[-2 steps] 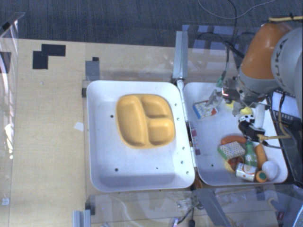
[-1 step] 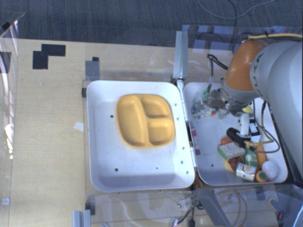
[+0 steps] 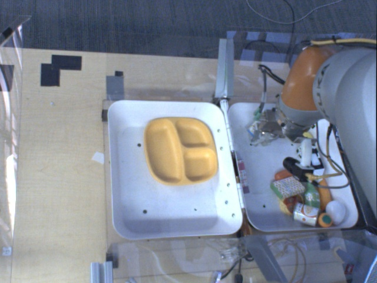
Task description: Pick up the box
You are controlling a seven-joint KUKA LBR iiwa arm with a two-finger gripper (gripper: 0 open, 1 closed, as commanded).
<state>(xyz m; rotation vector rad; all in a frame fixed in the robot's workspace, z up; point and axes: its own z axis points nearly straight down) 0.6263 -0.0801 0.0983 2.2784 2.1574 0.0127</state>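
A small box point(image 3: 288, 187) with a green and white pattern lies in the right bin point(image 3: 259, 208), in its lower right part among other items. My gripper point(image 3: 261, 132) is low over the upper left part of the same bin, up and to the left of the box and well apart from it. Nothing shows between the gripper and the bin floor.
Around the box lie a red item point(image 3: 288, 204), a small labelled carton point(image 3: 305, 214), an orange item point(image 3: 324, 197) and a white ball point(image 3: 336, 210). The left bin point(image 3: 126, 211) holds a yellow divided plate point(image 3: 180, 150). A metal divider point(image 3: 224, 69) stands between the bins.
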